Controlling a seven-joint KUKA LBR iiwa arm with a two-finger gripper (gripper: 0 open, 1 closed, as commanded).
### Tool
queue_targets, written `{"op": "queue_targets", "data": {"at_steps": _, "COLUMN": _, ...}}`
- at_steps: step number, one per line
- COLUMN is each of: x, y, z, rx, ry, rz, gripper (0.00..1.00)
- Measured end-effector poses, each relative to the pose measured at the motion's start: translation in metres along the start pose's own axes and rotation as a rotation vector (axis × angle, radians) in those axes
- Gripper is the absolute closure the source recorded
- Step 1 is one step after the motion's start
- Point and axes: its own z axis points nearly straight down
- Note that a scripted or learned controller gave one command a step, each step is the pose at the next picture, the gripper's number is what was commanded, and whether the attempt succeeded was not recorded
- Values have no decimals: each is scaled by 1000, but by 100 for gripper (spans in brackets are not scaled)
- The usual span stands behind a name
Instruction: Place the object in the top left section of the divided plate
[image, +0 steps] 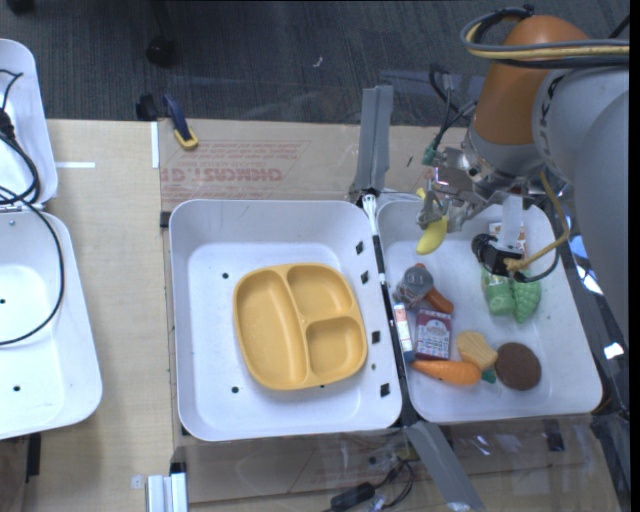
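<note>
Left white bin (200, 400) holds the yellow three-section divided plastic plate (299, 325); all three sections bare. Right white bin (570, 385) holds the rest: red-white tube (402, 330) along its left wall, grey lump (417, 279), dark red packet (433, 333), orange toy carrot (447, 371), tan waffle piece (477, 348), brown round cookie (518, 365), green leafy toy (510, 296). Gripper (440, 215) hangs over that bin's back-left corner, fingers pinching a yellow toy banana (432, 237), which hangs below them, well apart from the plate.
</note>
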Motion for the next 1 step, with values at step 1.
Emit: {"op": "queue_targets", "data": {"at_steps": 1, "x": 31, "y": -47, "z": 12, "rx": 1, "ry": 1, "rz": 44, "gripper": 100}}
